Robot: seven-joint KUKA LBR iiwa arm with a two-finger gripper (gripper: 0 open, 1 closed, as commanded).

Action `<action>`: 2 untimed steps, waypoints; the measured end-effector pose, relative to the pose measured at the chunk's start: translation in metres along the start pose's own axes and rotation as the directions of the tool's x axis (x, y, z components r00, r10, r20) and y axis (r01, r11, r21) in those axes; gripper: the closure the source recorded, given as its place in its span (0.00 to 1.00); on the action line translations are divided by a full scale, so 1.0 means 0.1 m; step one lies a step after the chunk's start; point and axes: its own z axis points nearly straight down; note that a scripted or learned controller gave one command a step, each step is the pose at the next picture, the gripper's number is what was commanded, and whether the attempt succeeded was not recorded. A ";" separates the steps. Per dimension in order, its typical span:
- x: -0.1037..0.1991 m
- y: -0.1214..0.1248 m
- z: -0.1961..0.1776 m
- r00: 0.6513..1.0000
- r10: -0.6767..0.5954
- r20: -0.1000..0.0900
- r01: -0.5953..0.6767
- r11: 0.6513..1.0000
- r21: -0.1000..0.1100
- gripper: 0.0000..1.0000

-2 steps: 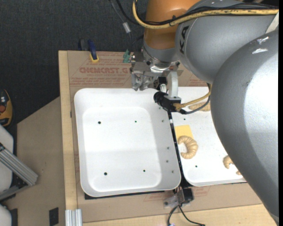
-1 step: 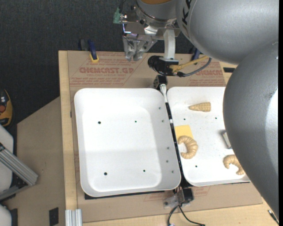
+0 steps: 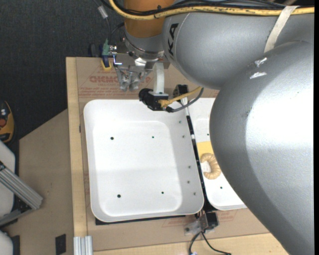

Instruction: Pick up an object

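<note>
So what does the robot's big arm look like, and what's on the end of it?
The arm is fat, round and smooth grey, with dark letters on one curved part. Above the wrist runs an orange band, and black and yellow cables loop past it. The gripper at the end is small and silvery metal, with a little blue and yellow part beside it.

The arm (image 3: 259,99) hides most of the right bin (image 3: 224,199).

The brown bench (image 3: 77,149) carries two shallow white bins side by side: left bin (image 3: 94,149), right bin (image 3: 219,199).
</note>
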 end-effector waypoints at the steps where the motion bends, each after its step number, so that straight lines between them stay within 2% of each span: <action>1: -0.80 0.01 -0.23 1.000 0.009 0.000 -0.009 1.000 -0.005 1.00; 2: 0.03 -0.08 0.23 1.000 -0.004 -0.002 0.004 1.000 -0.001 1.00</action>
